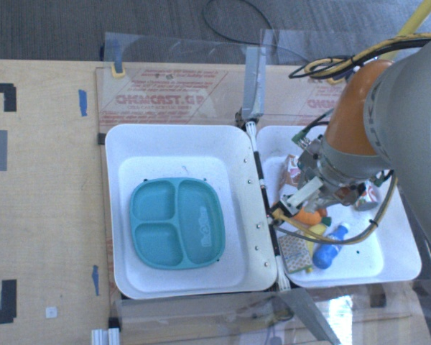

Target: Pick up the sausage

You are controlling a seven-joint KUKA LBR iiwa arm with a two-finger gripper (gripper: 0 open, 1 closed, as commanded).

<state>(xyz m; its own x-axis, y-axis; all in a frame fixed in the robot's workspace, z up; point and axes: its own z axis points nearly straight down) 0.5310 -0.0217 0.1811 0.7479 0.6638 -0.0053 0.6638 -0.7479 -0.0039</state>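
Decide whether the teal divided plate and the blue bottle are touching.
Apart. The camera view shows the teal plate in the left bin, the blue bottle in the right bin, both bin rims between them.

The arm point(388, 121) runs off the right edge and sits over most of the right bin point(395, 261), so the stuff under it is only half showing: an orange thing point(311, 218), a blue thing point(327, 253), a red-and-white packet point(292, 168). Can't tell which bit is the sausage.
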